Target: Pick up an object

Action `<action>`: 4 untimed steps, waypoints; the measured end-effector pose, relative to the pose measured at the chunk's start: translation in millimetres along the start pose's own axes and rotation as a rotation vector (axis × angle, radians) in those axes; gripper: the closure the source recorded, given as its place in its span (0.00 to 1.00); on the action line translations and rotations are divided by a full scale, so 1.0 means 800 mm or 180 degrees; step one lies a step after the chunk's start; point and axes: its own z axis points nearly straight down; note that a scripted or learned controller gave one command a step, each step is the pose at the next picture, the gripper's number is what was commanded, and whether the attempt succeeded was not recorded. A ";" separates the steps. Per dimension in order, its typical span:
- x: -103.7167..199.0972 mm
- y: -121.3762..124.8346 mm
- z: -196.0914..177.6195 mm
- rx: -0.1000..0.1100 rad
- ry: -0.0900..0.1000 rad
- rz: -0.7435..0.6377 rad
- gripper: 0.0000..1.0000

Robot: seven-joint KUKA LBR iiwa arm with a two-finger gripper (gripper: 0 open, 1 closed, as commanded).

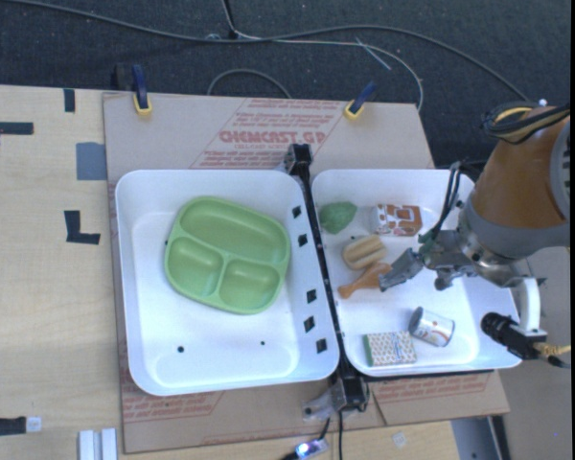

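Observation:
The right bin (383,173) holds several small objects. A green lump (337,217) lies at its back left, and a brown and white packet (398,219) is beside it. A tan bread roll (363,251) sits just above an orange-brown carrot-like piece (362,282). Near the front lie a small can (430,327) on its side and a speckled box (390,348). My gripper (401,274) reaches in from the right, low over the bin floor at the right end of the orange-brown piece. I see nothing held in it.
The left bin (220,353) holds a green divided plate (228,254). A black divider strip (311,257) runs between the bins. The arm's orange band (517,175) and grey wrist hang over the right bin's right side. Clamps and cables lie at the back.

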 end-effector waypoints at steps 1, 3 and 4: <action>0.000 0.004 -0.008 -0.0043 -0.0007 -0.0013 0.00; 0.011 -0.002 0.126 -0.0026 -0.0002 -0.0011 0.00; 0.011 -0.002 0.141 -0.0039 -0.0008 -0.0011 0.00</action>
